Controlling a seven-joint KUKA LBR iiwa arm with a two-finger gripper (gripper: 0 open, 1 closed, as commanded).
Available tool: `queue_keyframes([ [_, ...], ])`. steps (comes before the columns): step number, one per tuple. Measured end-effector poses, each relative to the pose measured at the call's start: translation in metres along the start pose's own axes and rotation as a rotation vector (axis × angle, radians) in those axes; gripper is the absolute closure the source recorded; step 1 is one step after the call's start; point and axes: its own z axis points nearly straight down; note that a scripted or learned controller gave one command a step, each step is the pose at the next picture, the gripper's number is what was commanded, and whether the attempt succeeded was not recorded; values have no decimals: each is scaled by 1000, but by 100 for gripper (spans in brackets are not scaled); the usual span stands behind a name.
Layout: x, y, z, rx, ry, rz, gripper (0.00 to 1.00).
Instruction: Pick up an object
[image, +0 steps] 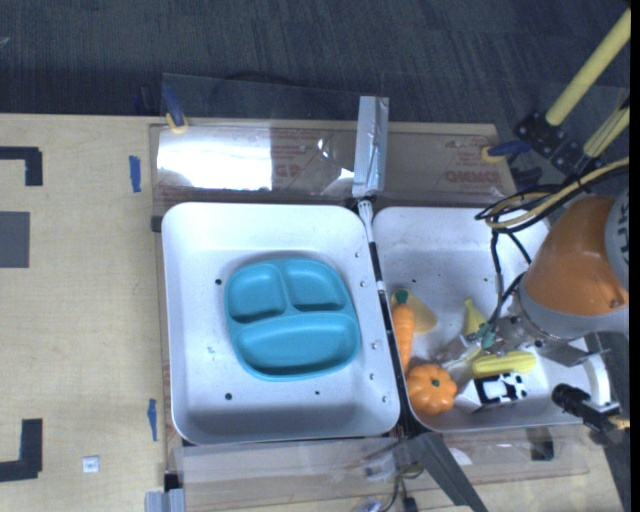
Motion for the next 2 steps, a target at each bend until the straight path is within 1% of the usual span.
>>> queue_keyframes([
  [1,-1,2,-11,-8,-5,1,100],
  [2,74,111,-104,-6,2,134,100],
])
